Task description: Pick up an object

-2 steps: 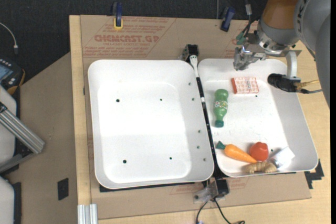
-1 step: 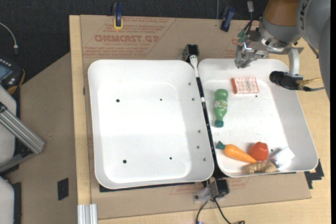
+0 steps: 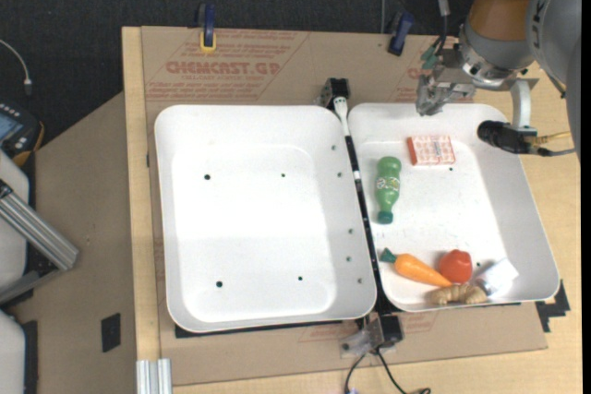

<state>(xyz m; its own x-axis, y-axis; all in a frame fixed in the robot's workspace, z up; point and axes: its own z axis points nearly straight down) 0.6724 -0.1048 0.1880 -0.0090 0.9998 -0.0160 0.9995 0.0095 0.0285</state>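
Note:
My gripper (image 3: 430, 103) hangs above the far edge of the right bin (image 3: 517, 198), fingers pointing down with nothing between them. Just below it, to the right, lies a small red-and-white box (image 3: 431, 150). A green bottle (image 3: 386, 188) lies near the bin's left wall. At the near end sit an orange carrot (image 3: 416, 268), a red tomato-like thing (image 3: 455, 265), a tan ginger-like piece (image 3: 461, 294) and a small white piece (image 3: 500, 276).
The left bin (image 3: 185, 226) stands beside the right one, the two touching along a black divider (image 3: 355, 189). Both rest on a cardboard sheet (image 3: 148, 88) held by blue clamps (image 3: 208, 21) at the far edge.

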